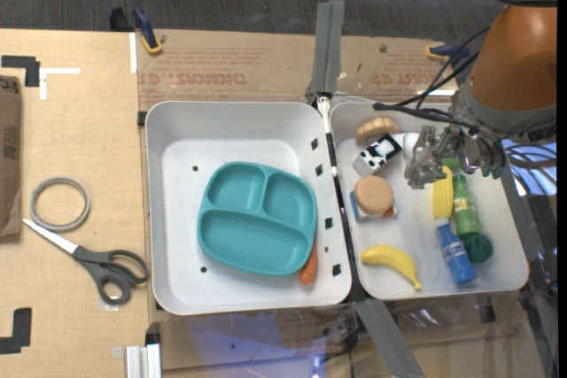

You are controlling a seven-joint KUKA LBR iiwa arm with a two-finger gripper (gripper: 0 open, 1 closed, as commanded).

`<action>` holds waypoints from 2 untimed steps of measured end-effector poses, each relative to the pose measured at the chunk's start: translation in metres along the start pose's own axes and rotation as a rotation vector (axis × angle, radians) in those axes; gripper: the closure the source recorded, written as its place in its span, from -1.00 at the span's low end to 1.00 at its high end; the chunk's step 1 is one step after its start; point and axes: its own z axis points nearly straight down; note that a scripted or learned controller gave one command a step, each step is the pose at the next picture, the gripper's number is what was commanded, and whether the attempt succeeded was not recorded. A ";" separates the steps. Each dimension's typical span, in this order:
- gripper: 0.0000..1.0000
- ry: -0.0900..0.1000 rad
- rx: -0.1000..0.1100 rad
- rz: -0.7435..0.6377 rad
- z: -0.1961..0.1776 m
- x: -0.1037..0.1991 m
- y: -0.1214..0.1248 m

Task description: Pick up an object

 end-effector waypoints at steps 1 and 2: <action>1.00 0.002 -0.001 0.132 0.097 0.098 -0.020; -1.00 -0.009 0.001 0.133 0.094 0.095 -0.020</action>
